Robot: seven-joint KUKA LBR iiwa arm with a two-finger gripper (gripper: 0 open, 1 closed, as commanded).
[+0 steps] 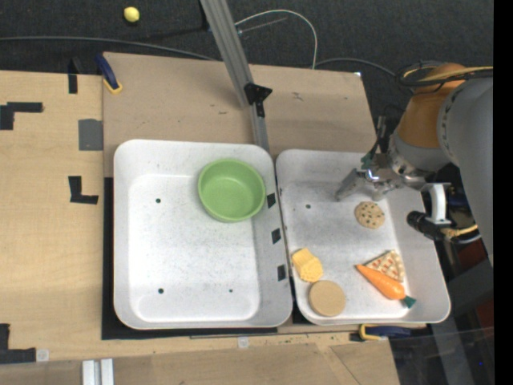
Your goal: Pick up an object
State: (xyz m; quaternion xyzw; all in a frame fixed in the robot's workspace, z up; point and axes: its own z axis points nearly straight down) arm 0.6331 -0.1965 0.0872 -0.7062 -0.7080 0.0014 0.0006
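Fingers (365,184) spread apart, gripping nothing, poised over the right bin (321,175) near its far edge. Cookie (369,214) lies just below them. Carrot (383,282) sits by the bin's near right corner.

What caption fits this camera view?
Gripper above the right bin, near a cookie; green bowl in the left bin.

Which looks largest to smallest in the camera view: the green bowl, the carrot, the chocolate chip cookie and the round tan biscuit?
1. Green bowl, clearly largest.
2. Carrot, longest of the rest, though thin.
3. Round tan biscuit.
4. Chocolate chip cookie, slightly smaller than the biscuit; these two are close.
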